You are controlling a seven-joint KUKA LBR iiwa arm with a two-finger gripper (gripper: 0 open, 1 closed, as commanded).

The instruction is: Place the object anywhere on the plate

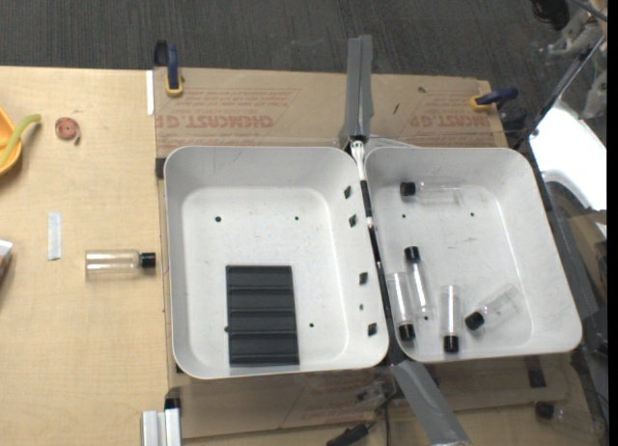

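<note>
currently clear vials (418,290) lie in right bin (541,241), plate (261,316) left.

- We see a clear vial (118,261) with a black cap lying on the wooden bench (87,357).
- We see blue clamps (164,56) on the cardboard (261,111).

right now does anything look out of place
One clear bottle lies on its side on the bench, left of the left bin, apart from the other bottles lying in the right bin.
</note>
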